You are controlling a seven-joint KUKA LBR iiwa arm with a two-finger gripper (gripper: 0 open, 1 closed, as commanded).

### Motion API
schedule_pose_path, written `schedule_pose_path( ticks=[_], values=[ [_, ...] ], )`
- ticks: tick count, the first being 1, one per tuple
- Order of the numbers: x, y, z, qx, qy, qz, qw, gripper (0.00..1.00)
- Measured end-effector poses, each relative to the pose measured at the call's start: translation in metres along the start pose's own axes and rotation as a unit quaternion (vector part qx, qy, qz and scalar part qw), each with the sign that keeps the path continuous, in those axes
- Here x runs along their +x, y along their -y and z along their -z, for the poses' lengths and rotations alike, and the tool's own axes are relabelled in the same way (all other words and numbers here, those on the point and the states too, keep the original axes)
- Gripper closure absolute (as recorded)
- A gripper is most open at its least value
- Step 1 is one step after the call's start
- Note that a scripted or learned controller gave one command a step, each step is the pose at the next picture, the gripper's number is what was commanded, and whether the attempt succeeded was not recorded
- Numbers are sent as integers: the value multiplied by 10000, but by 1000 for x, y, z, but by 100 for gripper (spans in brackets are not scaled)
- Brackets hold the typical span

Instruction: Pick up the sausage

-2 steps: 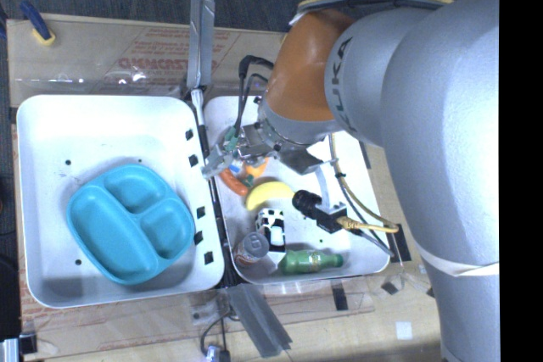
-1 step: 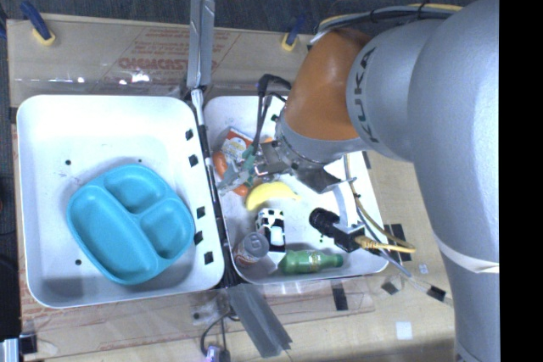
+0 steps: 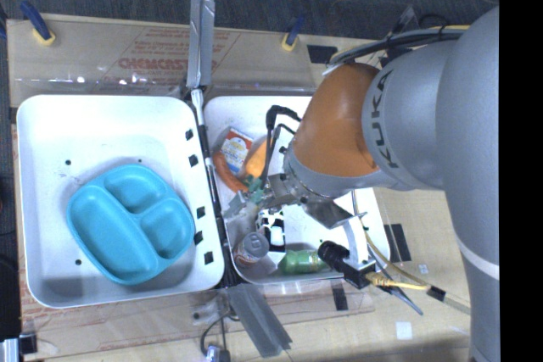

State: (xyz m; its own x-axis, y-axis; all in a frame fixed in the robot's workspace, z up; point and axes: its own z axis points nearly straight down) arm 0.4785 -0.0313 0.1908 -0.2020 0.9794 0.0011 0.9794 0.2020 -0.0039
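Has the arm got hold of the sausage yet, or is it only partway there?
Partway. Done: the arm has reached over the right bin, its gripper low among the clutter there. In hand: nothing I can see; the wrist hides much of the bin, and I cannot pick out a sausage. Left: gripping and lifting it. The blue tray lies in the left bin.

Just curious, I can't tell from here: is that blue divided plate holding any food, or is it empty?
Empty. The blue divided plate shows three bare compartments in the left bin.

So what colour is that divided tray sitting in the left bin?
Light blue, plain with no pattern; the tray shows clearly in the overhead camera view.
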Motion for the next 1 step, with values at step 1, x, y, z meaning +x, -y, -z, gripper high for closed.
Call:
schedule_pose_path(
  ticks=[1],
  values=[
    [-77, -87, 1, -7, 3, 119, 9999, 0]
  ],
)
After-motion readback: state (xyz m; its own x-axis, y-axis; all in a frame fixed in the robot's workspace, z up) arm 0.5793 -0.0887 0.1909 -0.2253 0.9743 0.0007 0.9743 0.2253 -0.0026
